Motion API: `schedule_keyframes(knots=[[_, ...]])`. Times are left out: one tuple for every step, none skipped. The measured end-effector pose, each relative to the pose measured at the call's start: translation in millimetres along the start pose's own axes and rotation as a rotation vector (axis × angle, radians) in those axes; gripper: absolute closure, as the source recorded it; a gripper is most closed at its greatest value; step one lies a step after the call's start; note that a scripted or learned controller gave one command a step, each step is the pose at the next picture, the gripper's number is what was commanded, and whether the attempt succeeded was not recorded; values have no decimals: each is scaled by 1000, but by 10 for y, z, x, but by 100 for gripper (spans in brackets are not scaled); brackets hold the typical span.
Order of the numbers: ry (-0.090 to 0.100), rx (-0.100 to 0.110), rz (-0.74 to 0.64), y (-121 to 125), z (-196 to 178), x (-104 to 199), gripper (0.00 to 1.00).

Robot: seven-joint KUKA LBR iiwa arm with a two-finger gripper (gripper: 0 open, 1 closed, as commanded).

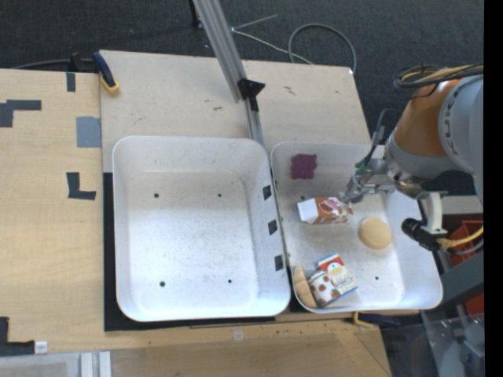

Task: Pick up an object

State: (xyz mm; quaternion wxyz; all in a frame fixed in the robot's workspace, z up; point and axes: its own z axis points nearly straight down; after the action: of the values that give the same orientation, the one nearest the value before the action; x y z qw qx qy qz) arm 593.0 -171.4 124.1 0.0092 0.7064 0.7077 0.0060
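With its finger spacing impossible to tell, the end effector (351, 195) sits at the carton's (324, 210) right end; a centred, square descent would suit.

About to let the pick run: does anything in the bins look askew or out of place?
The two small cartons lie tipped on their sides in the right bin: one just below the gripper, the other tilted by the front rim. The purple block and tan ball sit normally. No spill or damage shows.

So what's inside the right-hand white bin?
Right white bin holds a purple square, two red-white cartons, a tan ball; gripper covers some floor.
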Motion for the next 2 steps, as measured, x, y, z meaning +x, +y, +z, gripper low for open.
schedule_keyframes(knots=[[3, 16, -1, 17, -617, 63, 100], [3, 19, 0, 33, -1075, 64, 100]])
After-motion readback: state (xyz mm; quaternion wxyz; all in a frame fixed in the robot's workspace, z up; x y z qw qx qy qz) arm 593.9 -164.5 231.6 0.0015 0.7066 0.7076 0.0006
